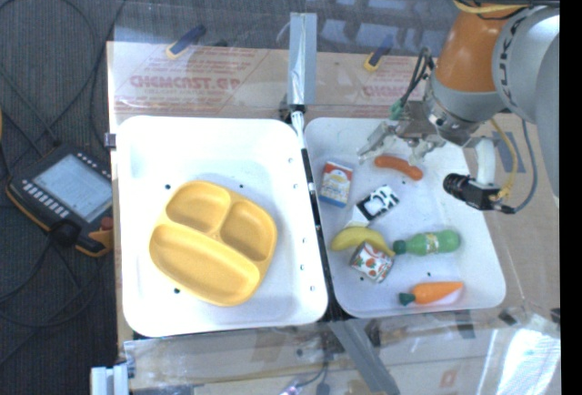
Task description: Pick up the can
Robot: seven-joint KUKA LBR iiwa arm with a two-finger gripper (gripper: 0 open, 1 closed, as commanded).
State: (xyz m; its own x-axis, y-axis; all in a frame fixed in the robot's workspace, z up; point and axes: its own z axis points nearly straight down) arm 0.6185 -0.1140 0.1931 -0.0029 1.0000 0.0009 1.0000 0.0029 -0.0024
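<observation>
- Carrot toy (431, 293) lies at right bin's (491, 288) near edge; can (371, 262) beside banana (349, 238).
- Gripper (406, 140) fingers spread, holding nothing, over sausage (398, 166) near far edge.
- Risk: descending here grabs sausage, not can.

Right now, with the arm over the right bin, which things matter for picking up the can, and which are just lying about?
For the job:
can, lying in the right bin
hand, above the far end of that bin

Lying about:
banana, touching the can
green bottle
carrot
sausage
small carton
black-and-white block
yellow divided plate, left bin
</observation>
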